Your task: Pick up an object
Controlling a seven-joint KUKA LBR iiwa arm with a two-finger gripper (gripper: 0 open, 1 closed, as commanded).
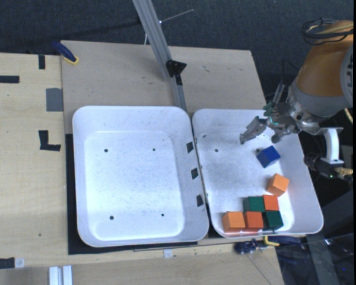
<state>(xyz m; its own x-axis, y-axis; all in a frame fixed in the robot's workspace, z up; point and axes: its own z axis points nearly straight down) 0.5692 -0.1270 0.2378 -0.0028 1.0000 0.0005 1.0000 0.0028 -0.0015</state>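
My gripper (262, 134) hangs over the upper part of the right bin (225, 177), its two fingers spread open with nothing between them. A blue block (268, 156) lies just below and slightly right of the fingertips, apart from them. Lower in the same bin sits a lone orange block (277, 184). Along the bin's front edge is a cluster of orange blocks (233, 220) and green blocks (273, 219).
The left bin (83, 159) lies beside the right one, sharing a middle rim. A slanted metal pole (157, 34) crosses the bench behind the bins. The arm's orange band (326, 64) sits at the right edge.
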